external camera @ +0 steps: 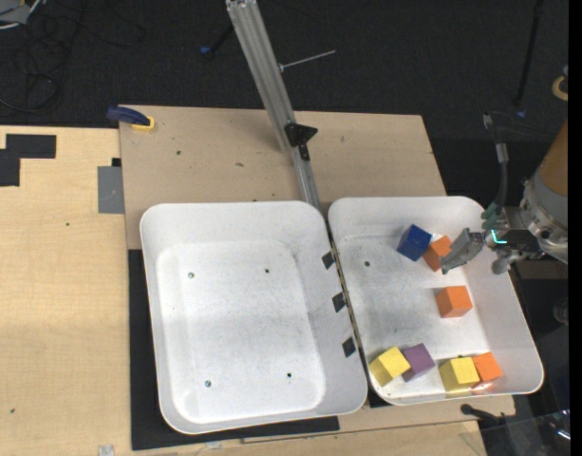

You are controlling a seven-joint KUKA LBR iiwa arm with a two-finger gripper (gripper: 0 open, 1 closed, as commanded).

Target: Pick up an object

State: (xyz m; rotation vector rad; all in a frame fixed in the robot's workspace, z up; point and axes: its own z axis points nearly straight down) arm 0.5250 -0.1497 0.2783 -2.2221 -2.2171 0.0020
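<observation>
A: The gripper [459, 252] sat at about three o'clock in the camera view, reaching into the right bin [518, 321] from its right rim. I could make out grey fingers [464, 249] slanting down and leftward, their tips just beside a small orange block [439, 252]. Whether they were spread or pressed together, I could not tell from my screen, and I saw nothing plainly pinched between them.

B: And the objects to be picked?

A: All lay in the right bin. A blue cube [414, 242] lay at about ten o'clock from the gripper, touching the small orange block. An orange cube [453, 300] lay alone at six o'clock from the gripper, near the bin's centre. Along the near wall I noted a yellow cube [390, 364] touching a purple cube [419, 358], and at their three o'clock a second yellow cube [459, 373] touching another orange cube [486, 367].

B: The left bin [167, 236]?

A: White, adjoining the right bin along the middle of the bench [366, 150].
</observation>
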